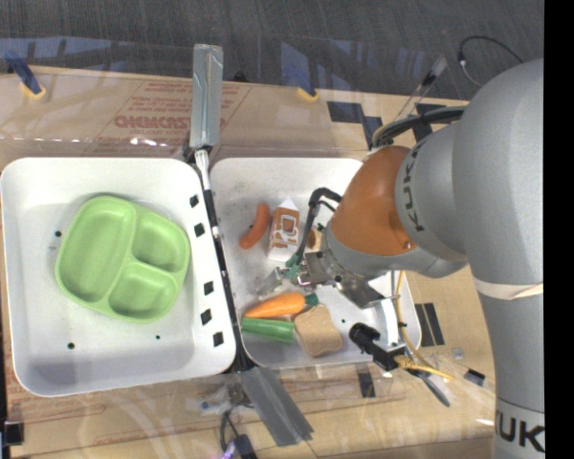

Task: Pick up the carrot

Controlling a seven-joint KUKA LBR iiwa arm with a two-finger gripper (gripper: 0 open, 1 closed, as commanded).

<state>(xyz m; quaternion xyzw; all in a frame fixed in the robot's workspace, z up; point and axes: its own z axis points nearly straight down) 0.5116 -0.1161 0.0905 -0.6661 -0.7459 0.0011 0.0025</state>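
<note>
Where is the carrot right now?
The carrot lies in the right bin, near its front-left corner, just above the green vegetable and beside the tan block.

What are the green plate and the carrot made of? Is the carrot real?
Plate: looks like smooth plastic, one even light green with moulded, rounded compartments and a soft sheen.
Carrot: probably a plastic toy, since its orange is very even and smooth and its green end looks neat. From this far I can't be sure.
</note>
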